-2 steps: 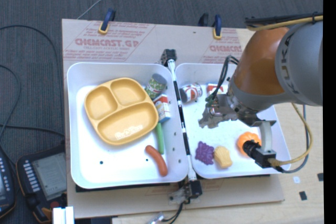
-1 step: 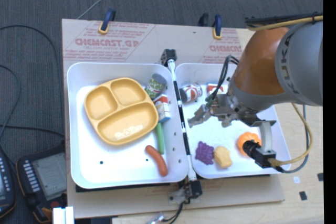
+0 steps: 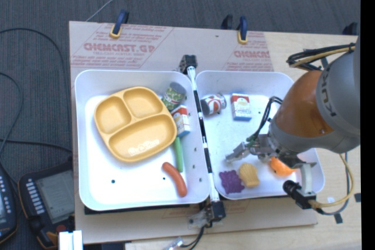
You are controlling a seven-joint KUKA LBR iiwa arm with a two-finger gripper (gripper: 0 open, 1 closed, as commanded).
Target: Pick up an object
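The arm (image 3: 310, 108) bends low over the right bin (image 3: 263, 76), fingers (image 3: 237, 153) state unclear.

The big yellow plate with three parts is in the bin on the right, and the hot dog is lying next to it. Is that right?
Not quite. The camera view shows the yellow three-part plate in the left bin, not the right bin. The hot dog does lie next to it there, just below its lower right edge.
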